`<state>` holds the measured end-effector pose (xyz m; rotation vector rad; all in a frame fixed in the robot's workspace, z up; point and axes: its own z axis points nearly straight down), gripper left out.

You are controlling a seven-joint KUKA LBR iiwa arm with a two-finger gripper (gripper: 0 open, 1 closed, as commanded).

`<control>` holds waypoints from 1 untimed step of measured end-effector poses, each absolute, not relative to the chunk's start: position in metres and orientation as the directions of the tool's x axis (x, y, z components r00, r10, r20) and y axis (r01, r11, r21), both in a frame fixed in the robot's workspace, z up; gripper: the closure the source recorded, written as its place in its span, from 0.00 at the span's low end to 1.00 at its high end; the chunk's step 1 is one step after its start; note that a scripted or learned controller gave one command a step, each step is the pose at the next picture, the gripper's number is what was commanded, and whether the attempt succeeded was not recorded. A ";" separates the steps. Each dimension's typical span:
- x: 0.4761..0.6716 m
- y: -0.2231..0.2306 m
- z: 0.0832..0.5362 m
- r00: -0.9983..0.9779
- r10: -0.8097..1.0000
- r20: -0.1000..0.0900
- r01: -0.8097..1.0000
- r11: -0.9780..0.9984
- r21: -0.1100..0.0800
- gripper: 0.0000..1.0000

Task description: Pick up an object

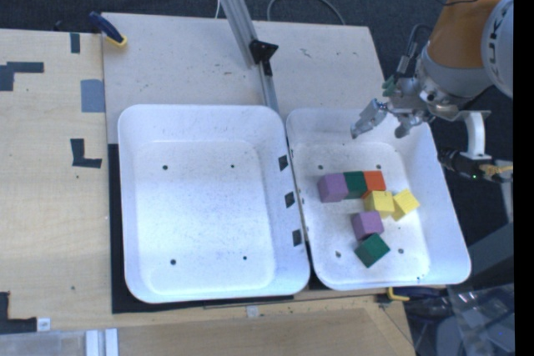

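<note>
Beneath both bins you see a pale wooden surface [50, 179] with grey tape marks, set against dark carpet at the top of the view.

Locate the task objects first. Seven small blocks lie clustered on the floor of the right bin [442, 196]: a purple block [332, 187], a green block [355, 183] and an orange block [375, 179] in a touching row; a yellow block [382, 202] just below them with a second yellow block [405, 203] at its right; a second purple block [366, 223] below those; and a dark green block [372, 249] nearest the front wall.

Note the gripper [385, 120]. It hangs over the back right corner of the same bin, behind the cluster and apart from every block. Its two fingers point down and to the left. The jaws stand spread, with nothing between them. The orange block is the closest to the fingertips.

The left bin [129, 179] sits against the right bin. A metal pole [234, 0] runs diagonally above the bins' shared edge.
</note>
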<state>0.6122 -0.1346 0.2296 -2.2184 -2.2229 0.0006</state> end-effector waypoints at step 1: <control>0.575 -0.089 0.276 -0.005 1.000 0.002 1.000 0.005 0.002 0.00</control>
